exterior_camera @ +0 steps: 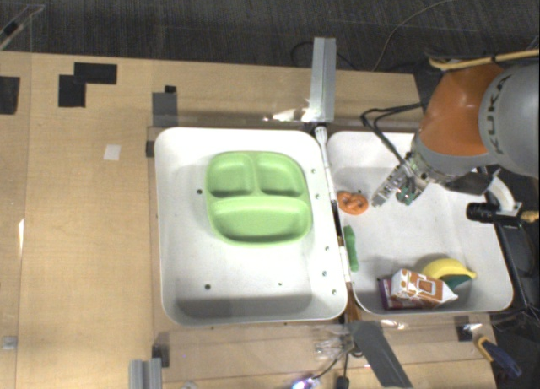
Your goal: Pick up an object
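The arm, grey with an orange band, reaches in from the right over the far part of the right bin. Its gripper hangs low above the bin floor, pointing down and to the left, and whether it is spread or pressed together cannot be told from this view; nothing shows between its tips. Just to the left of the gripper, near the bin's left wall, lies a small round orange thing, close to the gripper but whether they touch cannot be told. Nearer to the viewer along the same wall lies a slim green stick, running lengthwise with the wall. In the near right corner of this bin sits a small brown and white carton lying on its side, and a yellow banana rests against its far right edge, the two touching. The left bin holds a light green divided plate, with two small sections on the far side and one wide section on the near side; it lies flat in the far middle of that bin. Both bins sit side by side on a wooden bench, with a grey metal post standing at the far end of the gap between them.
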{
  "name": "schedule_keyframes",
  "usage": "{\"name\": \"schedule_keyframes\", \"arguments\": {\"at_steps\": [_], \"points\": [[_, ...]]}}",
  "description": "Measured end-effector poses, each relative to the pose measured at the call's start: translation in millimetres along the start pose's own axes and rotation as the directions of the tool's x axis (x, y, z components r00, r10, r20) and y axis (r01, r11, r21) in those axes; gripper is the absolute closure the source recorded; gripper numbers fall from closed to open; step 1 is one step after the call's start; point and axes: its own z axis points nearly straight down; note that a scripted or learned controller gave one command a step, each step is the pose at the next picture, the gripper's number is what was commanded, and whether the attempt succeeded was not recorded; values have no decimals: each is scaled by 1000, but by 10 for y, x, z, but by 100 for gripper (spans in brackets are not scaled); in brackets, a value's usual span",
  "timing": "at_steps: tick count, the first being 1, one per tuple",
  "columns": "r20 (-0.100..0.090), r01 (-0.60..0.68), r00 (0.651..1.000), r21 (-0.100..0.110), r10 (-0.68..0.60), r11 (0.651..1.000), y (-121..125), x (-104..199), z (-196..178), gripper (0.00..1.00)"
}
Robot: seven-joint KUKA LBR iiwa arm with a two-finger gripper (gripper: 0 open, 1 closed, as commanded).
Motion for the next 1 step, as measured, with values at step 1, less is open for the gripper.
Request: {"name": "schedule_keyframes", "arguments": {"at_steps": [1], "points": [[5,225,974,-3,-225,974,-28,-168,196,100]]}}
